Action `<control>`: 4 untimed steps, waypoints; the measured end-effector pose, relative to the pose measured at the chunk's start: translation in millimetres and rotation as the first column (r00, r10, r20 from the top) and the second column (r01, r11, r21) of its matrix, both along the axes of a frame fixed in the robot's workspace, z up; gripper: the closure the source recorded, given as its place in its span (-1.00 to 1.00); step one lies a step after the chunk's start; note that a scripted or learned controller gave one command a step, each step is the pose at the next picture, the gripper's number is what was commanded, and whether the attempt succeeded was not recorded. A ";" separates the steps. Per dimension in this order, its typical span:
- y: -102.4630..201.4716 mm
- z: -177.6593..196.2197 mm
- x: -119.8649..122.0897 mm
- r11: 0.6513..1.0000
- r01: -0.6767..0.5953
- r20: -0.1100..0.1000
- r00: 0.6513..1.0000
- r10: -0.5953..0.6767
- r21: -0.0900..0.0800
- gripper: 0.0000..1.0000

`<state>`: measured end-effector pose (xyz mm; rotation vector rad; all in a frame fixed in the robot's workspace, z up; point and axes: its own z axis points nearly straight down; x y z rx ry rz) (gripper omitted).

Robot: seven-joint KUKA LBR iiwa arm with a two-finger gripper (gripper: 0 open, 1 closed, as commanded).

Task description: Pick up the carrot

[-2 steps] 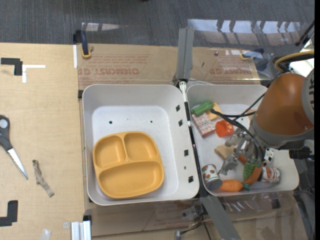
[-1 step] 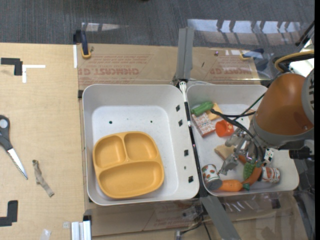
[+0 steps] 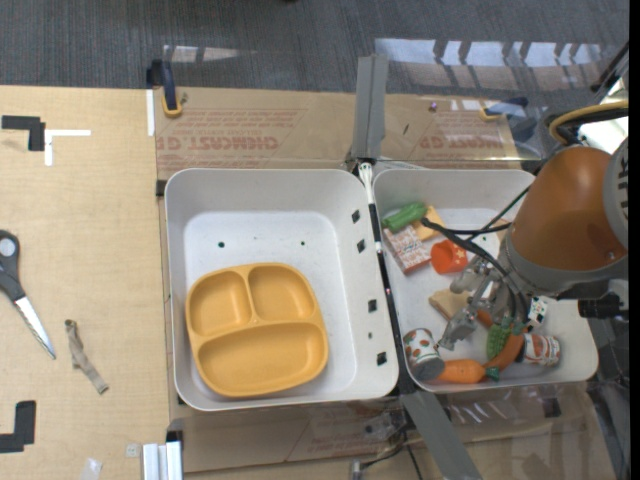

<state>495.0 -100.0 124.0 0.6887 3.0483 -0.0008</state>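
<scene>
Though partly hidden, carrot (image 3: 462, 372) orange, seemingly green-topped.

Arm (image 3: 575, 218) — cut off by the right edge of the frame; its bulk and orange band cover the right bin's (image 3: 470, 180) far right side, so whatever lies under it cannot be told.

Gripper (image 3: 470, 318) — a tangle of metal and cable over the toys; finger state not readable.

A second carrot-like piece (image 3: 505, 348) beside the gripper is partly covered by it.

Small can (image 3: 541, 348) near the right wall partly hidden under the arm; label too small to read.

Scissors (image 3: 15, 288) on the bench cut off at the left edge.
</scene>
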 end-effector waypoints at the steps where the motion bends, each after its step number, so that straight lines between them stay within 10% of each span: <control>1: 4.6 -31.5 11.5 0.880 0.475 -0.012 0.880 -0.475 0.005 -1.00; 4: 4.6 -31.5 11.5 0.880 0.476 -0.012 0.880 -0.475 0.005 -1.00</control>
